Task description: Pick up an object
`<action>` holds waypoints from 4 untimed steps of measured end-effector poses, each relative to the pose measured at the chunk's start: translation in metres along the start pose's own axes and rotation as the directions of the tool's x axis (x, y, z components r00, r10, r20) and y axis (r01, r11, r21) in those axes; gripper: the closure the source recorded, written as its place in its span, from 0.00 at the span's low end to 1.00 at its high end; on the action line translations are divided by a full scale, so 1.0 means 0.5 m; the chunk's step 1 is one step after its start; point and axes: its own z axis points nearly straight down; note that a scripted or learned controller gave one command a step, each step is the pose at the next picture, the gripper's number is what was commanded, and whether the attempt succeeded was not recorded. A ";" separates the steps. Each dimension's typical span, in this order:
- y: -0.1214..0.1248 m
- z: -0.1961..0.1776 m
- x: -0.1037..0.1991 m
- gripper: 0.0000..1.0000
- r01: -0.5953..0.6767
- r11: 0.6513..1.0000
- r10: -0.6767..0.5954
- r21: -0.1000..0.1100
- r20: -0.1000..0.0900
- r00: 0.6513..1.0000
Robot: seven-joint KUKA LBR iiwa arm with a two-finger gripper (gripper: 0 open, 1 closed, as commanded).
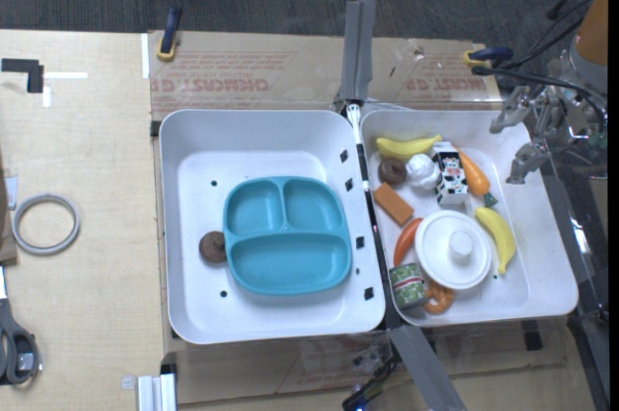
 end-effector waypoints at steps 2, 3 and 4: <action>0.133 0.237 -0.008 0.00 -0.125 0.992 0.125 0.000 0.002 0.992; 0.213 0.241 -0.049 0.00 -0.274 0.962 0.274 0.004 -0.005 0.962; 0.148 0.239 0.113 0.00 -0.389 0.921 0.389 0.001 -0.001 0.921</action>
